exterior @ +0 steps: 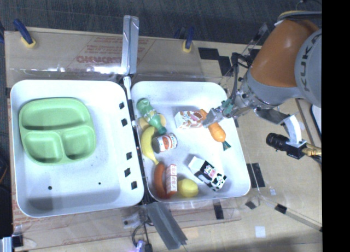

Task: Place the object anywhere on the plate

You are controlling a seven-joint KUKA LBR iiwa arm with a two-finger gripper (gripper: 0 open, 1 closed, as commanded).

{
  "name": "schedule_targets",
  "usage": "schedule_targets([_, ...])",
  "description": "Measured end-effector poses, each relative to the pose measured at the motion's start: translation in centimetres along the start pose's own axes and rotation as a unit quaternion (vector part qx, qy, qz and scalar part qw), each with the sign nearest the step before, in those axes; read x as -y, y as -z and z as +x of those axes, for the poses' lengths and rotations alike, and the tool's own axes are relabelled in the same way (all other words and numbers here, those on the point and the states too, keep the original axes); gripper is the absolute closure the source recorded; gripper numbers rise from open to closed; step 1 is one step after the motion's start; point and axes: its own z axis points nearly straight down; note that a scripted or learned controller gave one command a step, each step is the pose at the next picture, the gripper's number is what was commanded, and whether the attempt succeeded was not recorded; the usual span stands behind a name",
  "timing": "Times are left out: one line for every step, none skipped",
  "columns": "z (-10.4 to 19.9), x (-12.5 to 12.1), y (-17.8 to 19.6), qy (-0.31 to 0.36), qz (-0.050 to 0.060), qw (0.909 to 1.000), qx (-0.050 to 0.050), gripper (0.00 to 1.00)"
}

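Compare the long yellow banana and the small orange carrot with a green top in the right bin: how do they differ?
The long yellow banana is larger and curved; the small orange carrot with a green top is shorter and tapers toward its green end. The banana lies by the right bin's left wall among other items; the carrot lies near the right wall, just below the gripper. Both are toy foods resting on the bin floor.
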Motion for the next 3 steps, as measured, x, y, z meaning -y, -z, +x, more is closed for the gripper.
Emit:
schedule_targets([8.2,-2.4,-5.9,-0.022,0.002,0.9997,-0.001,1.0])
schedule_targets([18.3,-6.3,-5.9,-0.009,0.001,1.0,0.0,1.0])
schedule_targets([23.8,-13.6,-7.0,0.05,0.002,0.9987,-0.001,1.0])
